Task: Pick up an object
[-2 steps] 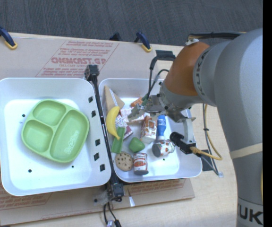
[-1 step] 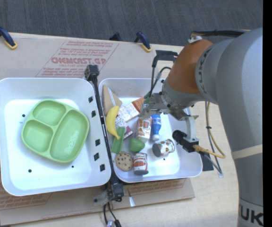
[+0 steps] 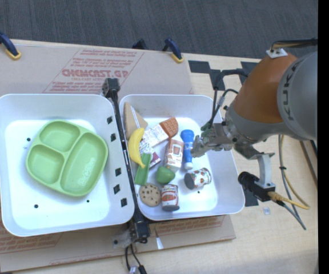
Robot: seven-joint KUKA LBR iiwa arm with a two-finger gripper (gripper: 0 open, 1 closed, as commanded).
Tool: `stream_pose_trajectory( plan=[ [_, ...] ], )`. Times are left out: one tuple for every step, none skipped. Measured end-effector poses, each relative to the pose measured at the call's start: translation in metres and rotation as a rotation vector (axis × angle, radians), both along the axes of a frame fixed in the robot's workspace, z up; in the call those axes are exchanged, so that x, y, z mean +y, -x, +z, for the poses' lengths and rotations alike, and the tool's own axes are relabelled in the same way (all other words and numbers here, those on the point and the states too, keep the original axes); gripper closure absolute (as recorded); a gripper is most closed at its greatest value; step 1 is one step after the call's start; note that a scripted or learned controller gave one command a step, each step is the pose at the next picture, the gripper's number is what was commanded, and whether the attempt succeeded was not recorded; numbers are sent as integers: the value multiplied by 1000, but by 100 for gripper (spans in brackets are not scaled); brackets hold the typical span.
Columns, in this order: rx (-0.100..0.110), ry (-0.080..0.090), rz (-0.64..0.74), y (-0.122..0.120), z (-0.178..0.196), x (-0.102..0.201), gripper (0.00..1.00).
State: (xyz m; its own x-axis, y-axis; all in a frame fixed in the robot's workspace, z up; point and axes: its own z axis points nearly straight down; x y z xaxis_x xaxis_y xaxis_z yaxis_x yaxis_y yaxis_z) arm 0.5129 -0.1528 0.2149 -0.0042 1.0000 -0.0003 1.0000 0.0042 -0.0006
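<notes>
gripper (image 3: 200, 147) is down in the right bin (image 3: 226, 193), right beside the blue-capped bottle (image 3: 187, 142) and just above a small round jar (image 3: 197, 178). can't tell if the jaws are open or closed tbh (too blurry). rest of the pile sits to its left: banana (image 3: 135, 146), red/white carton (image 3: 173, 154), green bits, cookie (image 3: 149, 194), can (image 3: 169, 197). left bin (image 3: 4, 210) has a green divided plate (image 3: 67, 157).

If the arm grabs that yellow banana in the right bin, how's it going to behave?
The banana looks like a smooth plastic toy, so probably stiff, light and a bit slippery. Its curved shape may pivot in a two-finger pinch. It leans against the right bin's left wall among packed items, so neighbours could shift.
</notes>
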Motion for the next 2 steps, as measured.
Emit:
stream_pose_trajectory(
  plan=[
    [0, 0, 1, 0, 0, 0, 0],
    [3, -1, 2, 28, -117, -40, 0]
  ],
)
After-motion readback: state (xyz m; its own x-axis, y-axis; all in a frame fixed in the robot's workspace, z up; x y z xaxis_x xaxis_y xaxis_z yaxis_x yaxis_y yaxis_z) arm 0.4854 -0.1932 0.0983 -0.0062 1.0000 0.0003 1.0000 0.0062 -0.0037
